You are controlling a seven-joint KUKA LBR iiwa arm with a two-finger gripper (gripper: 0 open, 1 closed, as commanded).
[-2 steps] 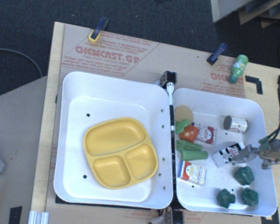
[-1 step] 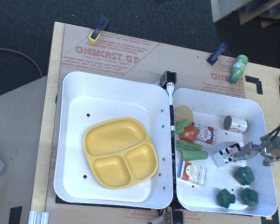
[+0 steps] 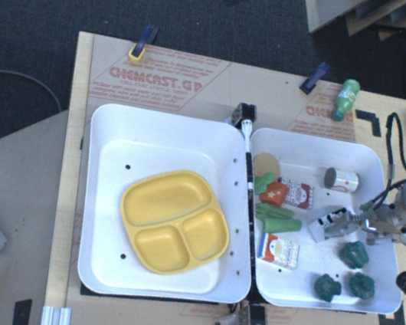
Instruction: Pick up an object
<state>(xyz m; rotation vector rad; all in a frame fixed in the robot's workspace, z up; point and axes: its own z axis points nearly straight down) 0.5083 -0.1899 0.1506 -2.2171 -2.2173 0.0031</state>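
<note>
Over the right bin (image 3: 322, 146), my gripper (image 3: 335, 222) low among the small objects, grip state impossible to tell, green pieces (image 3: 354, 254) just beside it, yellow divided tray (image 3: 175, 221) in the left bin (image 3: 99, 178).

Bench board (image 3: 164, 73): red print "CHEMCAST GP", repeated; other labels unreadable.

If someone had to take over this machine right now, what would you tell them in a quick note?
Gripper: low in the right bin, among the small items; the view does not settle whether it grips anything.
Things: yellow divided tray lies in the left bin. Right bin holds green toys, small packets and a small can.
Done: nothing visibly lifted.
Left: grasp one object and raise it.
</note>
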